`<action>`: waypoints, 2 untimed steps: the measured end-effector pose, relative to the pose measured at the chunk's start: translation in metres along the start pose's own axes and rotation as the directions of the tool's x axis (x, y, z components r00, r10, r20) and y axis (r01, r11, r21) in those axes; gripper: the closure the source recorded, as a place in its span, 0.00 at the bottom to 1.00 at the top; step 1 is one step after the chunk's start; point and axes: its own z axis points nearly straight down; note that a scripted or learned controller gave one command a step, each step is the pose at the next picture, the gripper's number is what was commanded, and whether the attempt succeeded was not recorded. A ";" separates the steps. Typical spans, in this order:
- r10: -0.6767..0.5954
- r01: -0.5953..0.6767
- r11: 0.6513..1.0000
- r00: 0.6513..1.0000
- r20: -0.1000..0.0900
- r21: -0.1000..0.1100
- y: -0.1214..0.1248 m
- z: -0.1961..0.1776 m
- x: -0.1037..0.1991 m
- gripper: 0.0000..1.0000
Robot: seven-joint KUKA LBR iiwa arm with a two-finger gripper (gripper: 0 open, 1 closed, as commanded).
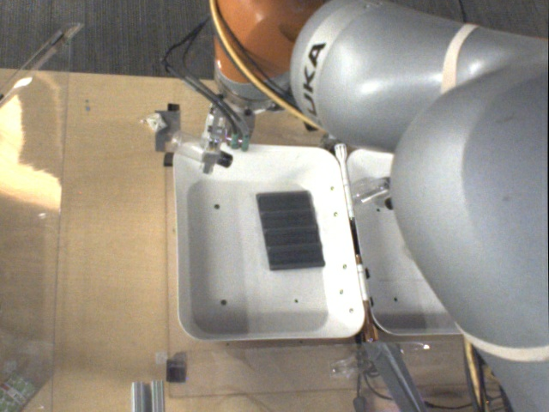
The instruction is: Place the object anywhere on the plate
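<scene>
Looking down, we see the dark ribbed object [291, 230] lying flat near the middle of the left bin [199, 316]. Our gripper [214, 148] hangs over that bin's far left corner. "KUKA" reads on the grey arm [377, 67].

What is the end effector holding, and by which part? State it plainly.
It cannot be told. The end effector hangs over the top-left corner of the left bin, too small and blurred to show anything in it. The dark ridged plate lies apart.
</scene>
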 end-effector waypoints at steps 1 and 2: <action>0.269 -0.269 0.963 0.963 -0.009 0.009 -0.005 0.071 0.015 1.00; 0.018 -0.018 1.000 1.000 -0.007 0.003 -0.004 0.022 0.015 1.00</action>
